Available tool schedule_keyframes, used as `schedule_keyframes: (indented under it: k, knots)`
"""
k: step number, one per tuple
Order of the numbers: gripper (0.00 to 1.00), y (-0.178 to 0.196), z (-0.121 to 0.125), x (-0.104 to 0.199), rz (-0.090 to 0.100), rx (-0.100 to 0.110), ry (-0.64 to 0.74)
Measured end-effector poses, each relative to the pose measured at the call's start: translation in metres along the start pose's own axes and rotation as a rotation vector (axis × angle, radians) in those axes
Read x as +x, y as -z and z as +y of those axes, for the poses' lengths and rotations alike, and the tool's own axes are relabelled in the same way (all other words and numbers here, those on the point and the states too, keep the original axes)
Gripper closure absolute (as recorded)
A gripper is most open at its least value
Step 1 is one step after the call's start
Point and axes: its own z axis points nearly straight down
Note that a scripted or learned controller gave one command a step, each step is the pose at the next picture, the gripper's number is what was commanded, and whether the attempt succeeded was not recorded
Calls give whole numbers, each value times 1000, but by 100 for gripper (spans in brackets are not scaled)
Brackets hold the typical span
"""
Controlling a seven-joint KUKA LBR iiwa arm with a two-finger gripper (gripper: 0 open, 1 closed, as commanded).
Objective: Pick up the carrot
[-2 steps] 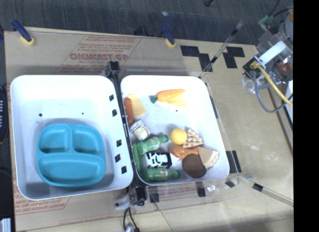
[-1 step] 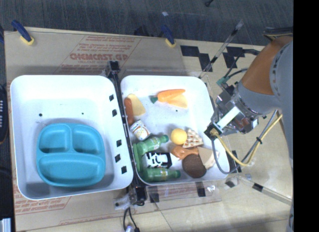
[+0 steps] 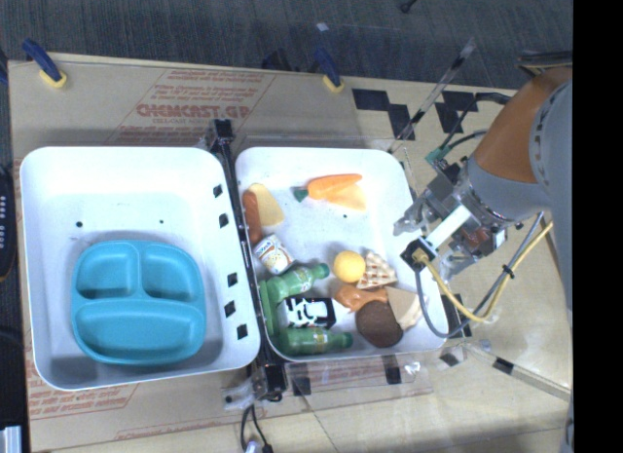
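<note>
The orange carrot point(image 3: 334, 186), with a green stub at its left end, lies near the far wall of the right bin point(image 3: 389, 164). My gripper point(image 3: 417, 215) hangs over the bin's right rim, to the right of the carrot and a little nearer the camera. It is apart from the carrot, and nothing shows between its fingers.
In the right bin, a hot dog bun point(image 3: 261, 206), a small jar point(image 3: 274, 254), two green bottles point(image 3: 292, 282), a lemon point(image 3: 349, 266), a pizza slice point(image 3: 381, 272) and a brown ball point(image 3: 379, 324) crowd the near half. A blue divided tray point(image 3: 141, 300) sits in the left bin point(image 3: 58, 178).
</note>
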Motion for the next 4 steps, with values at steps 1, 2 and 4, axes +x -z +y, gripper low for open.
schedule_keyframes:
  k: [1,2,4]
  knots:
    - [0,-103,-56,60,-4,4,220]
    - [0,-138,-50,18,8,-8,56]
    - [0,-132,26,88,8,-5,-88]
